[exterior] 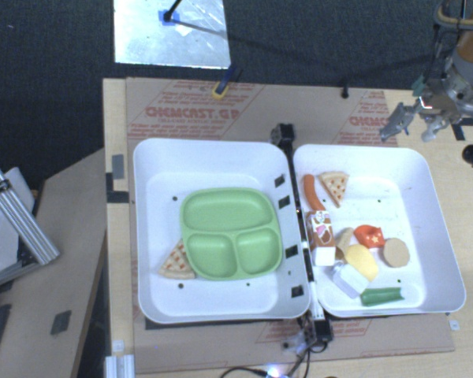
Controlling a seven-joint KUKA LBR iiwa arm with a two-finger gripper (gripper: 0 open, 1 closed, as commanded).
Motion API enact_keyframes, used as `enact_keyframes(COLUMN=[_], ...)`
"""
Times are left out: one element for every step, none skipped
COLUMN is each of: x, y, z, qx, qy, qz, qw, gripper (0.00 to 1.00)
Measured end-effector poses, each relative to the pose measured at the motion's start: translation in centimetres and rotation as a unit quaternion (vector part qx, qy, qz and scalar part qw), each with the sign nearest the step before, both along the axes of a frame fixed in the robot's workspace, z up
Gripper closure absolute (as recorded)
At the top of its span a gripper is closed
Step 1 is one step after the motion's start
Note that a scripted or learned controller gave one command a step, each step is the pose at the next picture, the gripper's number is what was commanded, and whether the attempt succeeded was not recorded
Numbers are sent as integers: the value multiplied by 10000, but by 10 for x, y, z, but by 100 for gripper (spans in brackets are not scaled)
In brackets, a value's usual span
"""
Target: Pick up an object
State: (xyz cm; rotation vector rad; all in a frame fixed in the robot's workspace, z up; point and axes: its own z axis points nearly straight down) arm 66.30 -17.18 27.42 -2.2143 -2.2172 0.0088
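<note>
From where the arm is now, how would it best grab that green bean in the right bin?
Probably from straight above, fingers closing across the middle of the green bean. It lies flat and slender near the right bin's front wall, its far side open; the white block crowds its left end, so stay off that end.

Two white bins (213, 152) sit on a tan worktop (181, 109) printed with red lettering; the left bin holds a pale green tray (230, 232) and a golden waffle wedge (176, 261). The right bin shows an orange sausage (309, 191), red tomato (369, 235), yellow lemon (362, 261), green bean (381, 294) and tan cookie (396, 252). A silver sheet (171, 22) lies upper left on dark carpet (47, 69).
</note>
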Motion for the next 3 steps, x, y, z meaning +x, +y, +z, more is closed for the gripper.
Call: enact_keyframes(x=[2, 5, 6], y=[1, 10, 0], z=[8, -49, -98], qx=[-11, -8, -12], qy=[-56, -44, -41], qz=[12, 23, 0], qw=[10000, 10000, 10000], gripper=[0, 0, 0])
